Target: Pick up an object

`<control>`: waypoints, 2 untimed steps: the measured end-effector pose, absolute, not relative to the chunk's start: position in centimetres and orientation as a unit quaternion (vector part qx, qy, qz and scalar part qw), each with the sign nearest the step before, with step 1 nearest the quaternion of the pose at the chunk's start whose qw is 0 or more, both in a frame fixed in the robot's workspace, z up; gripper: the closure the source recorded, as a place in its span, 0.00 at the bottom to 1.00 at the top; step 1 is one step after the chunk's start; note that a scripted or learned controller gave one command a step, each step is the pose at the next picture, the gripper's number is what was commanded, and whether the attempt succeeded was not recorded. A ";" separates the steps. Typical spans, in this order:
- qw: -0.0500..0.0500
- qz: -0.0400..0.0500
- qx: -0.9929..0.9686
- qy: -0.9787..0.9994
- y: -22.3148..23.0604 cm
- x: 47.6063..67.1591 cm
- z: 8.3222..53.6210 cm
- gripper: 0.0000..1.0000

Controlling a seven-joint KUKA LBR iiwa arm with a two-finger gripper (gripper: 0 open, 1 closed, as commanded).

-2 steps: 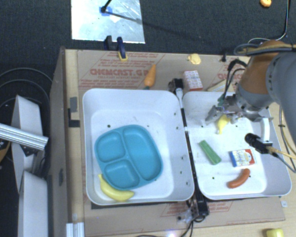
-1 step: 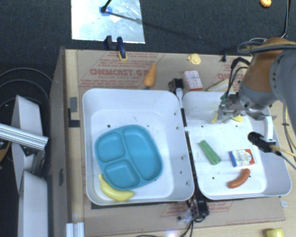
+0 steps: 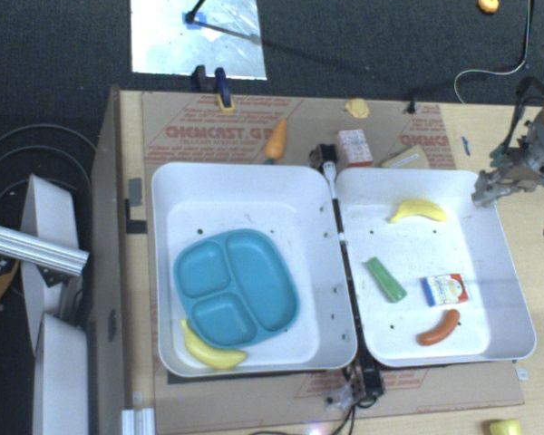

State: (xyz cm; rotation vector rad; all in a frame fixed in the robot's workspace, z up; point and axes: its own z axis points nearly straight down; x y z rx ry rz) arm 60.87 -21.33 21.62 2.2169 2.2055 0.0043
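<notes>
Nearest the camera, along the front of the right bin (image 3: 517,329), lies a sausage (image 3: 438,327) with its long axis running up toward the right, and just behind it a small carton (image 3: 445,289), apart from it by a narrow gap. In the left bin (image 3: 163,243) a blue divided plate (image 3: 237,286) sits with a yellow banana (image 3: 210,350) tucked at its front corner, touching or nearly touching the plate's edge.

Further back in the right bin, near the dividing wall, a green pickle-like piece (image 3: 384,279) lies with its long axis slanting from upper left to lower right. Behind that again, close to the bin's far side, a second banana (image 3: 417,210) lies roughly crosswise, curving upward at its middle.

Farthest back on the right, the gripper (image 3: 486,191) hangs over the right bin's far corner — too blurred to say whether it is open or closed, and nothing can be seen in it. No object has been taken yet, by my reading.

The relation that matters: the second banana is the nearest candidate, lying to the gripper's left and slightly toward the camera — the other pieces sit well nearer the front. A grasp would likely go best across its short width.
</notes>
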 end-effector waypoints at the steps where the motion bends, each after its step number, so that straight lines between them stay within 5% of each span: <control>1: 0.002 0.000 0.706 0.708 -20.7 60.9 20.9 0.00; 2: 0.001 0.001 0.704 0.710 -17.2 67.1 13.6 0.00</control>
